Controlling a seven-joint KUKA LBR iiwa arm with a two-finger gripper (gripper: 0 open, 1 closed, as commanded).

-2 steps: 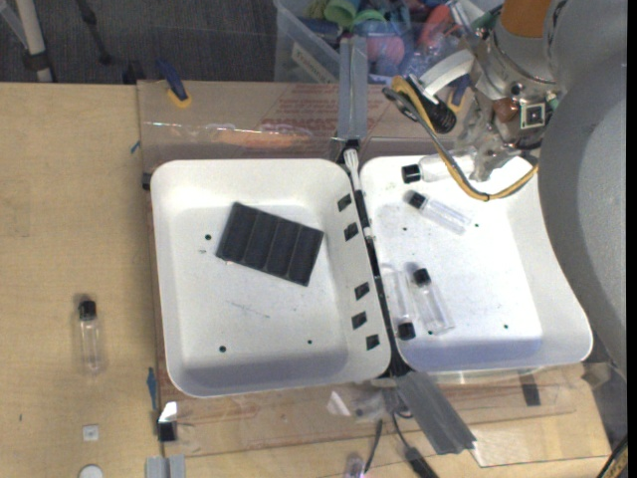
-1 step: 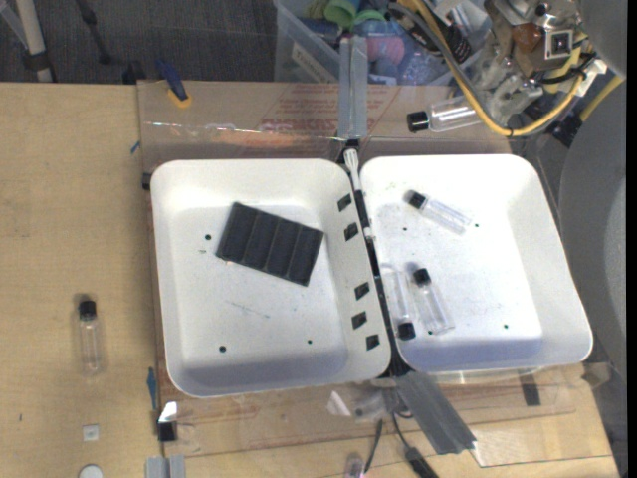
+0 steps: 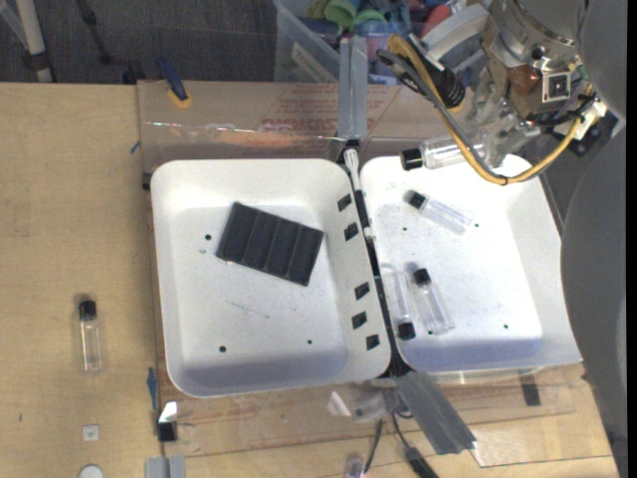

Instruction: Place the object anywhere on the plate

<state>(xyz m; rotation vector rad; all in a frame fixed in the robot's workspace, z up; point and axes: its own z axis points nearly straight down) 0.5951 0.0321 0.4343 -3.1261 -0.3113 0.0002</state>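
Lying sideways at fingers (image 3: 476, 145): clear vial (image 3: 438, 154), above right bin (image 3: 518, 267).

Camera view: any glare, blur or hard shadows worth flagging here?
Camera view: the white bins glare bright and near blown-out; the clear vials nearly vanish against them; the dark plate stays crisp; the claw region looks slightly soft; shadows are faint.

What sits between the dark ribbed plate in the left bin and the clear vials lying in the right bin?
In the camera view, between the dark ribbed rectangular plate and the clear black-capped vials runs the bins' shared white divider, carrying a row of small black clips.
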